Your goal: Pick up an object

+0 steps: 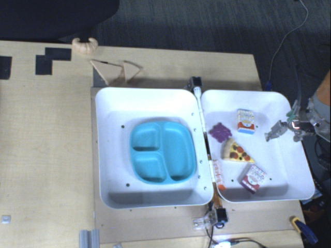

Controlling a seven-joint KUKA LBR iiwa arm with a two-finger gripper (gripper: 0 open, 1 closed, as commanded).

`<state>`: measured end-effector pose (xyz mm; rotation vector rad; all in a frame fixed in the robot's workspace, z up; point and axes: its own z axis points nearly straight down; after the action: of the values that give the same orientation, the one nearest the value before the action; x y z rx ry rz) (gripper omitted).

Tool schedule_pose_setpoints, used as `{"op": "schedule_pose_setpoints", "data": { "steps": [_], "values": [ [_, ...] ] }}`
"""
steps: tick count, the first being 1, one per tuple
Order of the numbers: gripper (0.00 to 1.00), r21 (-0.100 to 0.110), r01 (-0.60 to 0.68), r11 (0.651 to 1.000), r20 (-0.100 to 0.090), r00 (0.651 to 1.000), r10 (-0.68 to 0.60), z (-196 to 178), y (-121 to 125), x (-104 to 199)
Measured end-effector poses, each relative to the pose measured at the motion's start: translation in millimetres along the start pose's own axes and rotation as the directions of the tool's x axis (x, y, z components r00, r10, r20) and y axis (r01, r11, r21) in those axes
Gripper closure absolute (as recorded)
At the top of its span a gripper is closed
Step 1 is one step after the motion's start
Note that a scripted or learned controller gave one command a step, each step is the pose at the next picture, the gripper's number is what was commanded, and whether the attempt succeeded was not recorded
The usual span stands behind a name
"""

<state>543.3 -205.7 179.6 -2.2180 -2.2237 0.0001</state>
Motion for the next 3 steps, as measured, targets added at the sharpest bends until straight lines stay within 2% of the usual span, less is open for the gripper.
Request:
{"op": "schedule_pose_setpoints", "data": {
  "steps": [1,2,3],
  "values": [
    [0.00,-0.005,0.001,1.000,0.001,1.000,-0.001,84.7,-28.3,-0.2],
    [1.00,-0.008,0.002,1.000,0.002,1.000,-0.002,73.8,-26.9,0.1],
    [0.00,-0.008,0.002,1.000,0.001,1.000,-0.002,73.9,-27.0,0.1]
  ]
}}
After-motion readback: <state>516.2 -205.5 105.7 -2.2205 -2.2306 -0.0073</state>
